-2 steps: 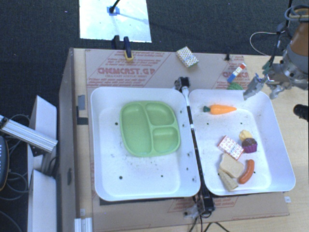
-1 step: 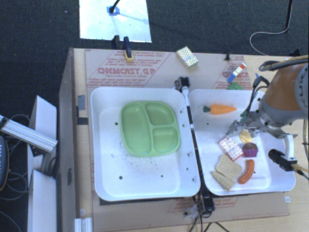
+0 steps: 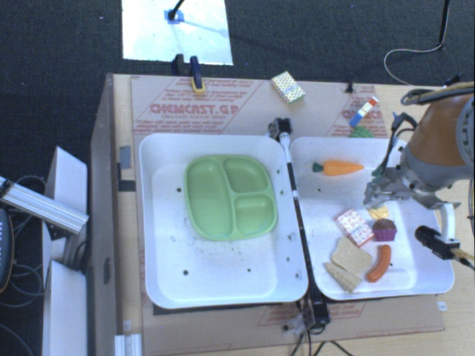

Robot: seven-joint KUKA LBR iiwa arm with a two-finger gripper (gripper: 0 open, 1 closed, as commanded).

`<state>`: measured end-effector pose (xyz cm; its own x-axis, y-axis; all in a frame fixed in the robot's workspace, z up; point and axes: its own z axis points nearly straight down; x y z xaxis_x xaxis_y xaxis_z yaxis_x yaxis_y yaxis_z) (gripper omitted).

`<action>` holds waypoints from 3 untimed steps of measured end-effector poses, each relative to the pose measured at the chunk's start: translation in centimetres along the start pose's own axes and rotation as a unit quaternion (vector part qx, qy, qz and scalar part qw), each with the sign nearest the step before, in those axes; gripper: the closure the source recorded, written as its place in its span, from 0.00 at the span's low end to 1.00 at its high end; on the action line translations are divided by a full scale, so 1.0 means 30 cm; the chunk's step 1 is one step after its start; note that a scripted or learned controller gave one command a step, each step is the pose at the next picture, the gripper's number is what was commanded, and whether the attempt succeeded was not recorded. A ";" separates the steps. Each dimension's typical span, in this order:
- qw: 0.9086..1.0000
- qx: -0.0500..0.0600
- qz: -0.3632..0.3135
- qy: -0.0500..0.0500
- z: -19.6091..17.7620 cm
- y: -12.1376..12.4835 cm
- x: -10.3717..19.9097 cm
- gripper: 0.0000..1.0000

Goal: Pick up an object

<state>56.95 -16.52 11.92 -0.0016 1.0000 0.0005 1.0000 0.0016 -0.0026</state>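
The right bin (image 3: 326, 206) holds an orange carrot (image 3: 338, 167) near its back edge. Toward its front lie a small red-and-white patterned box (image 3: 354, 226), a yellow wedge (image 3: 380, 213), a purple cupcake (image 3: 384, 231), bread slices (image 3: 349, 262) and a red sausage (image 3: 378, 263). My gripper (image 3: 377, 192) hangs over the right bin's right half, just above and behind the yellow wedge and to the right of the carrot. Nothing shows in its grasp.
The left bin (image 3: 167, 273) carries a green divided plate (image 3: 230, 196). Behind the bins, a small patterned box (image 3: 287, 87), a red-white-blue block (image 3: 364, 112) and a green piece (image 3: 361, 132) lie on the bench. A black part (image 3: 433, 243) of the arm overhangs the right bin's rim.
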 end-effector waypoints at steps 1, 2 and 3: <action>1.000 0.000 0.000 0.000 0.000 0.000 0.000 0.00; 1.000 -0.001 0.000 0.001 0.121 -0.186 0.097 0.00; 1.000 -0.001 0.000 0.001 0.092 -0.181 0.097 1.00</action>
<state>51.52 -13.60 9.18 -0.0014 1.0000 0.0024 1.0000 0.0014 0.0003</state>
